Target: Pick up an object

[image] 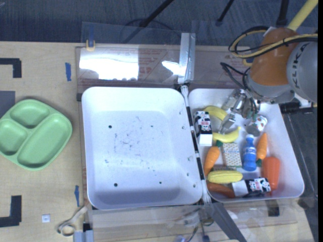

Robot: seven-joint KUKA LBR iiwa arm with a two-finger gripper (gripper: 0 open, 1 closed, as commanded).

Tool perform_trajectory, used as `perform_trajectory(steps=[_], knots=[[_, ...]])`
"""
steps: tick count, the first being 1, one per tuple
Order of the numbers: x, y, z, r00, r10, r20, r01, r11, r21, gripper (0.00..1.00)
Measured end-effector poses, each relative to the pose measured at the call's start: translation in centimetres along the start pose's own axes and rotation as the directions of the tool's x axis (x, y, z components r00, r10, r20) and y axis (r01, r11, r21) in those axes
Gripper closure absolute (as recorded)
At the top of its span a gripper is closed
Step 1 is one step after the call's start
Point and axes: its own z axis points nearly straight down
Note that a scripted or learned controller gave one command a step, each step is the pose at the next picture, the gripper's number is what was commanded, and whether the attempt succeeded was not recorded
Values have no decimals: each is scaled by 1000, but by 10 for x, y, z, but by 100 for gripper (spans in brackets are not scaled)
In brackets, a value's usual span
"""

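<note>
Hand (237,114) hangs tilted over right bin (290,135), above bananas (224,135).

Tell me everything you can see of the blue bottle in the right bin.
The blue bottle is small, looks like plastic, with a white cap at its far end and a pale band on its body. It lies on its side in the right bin, roughly lengthwise front to back. An orange carrot lies close along its right side and a pale speckled sponge along its left; whether they touch is unclear. The gripper is farther back, apart from it.
</note>
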Motion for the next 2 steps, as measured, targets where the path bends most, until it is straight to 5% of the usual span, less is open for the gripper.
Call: perform_trajectory(steps=[1,2], knots=[[-2,2,-11,1000,1,9,-1,1000,-6,100],[15,41,-93,984,180,-5,-180,984,3,100]])
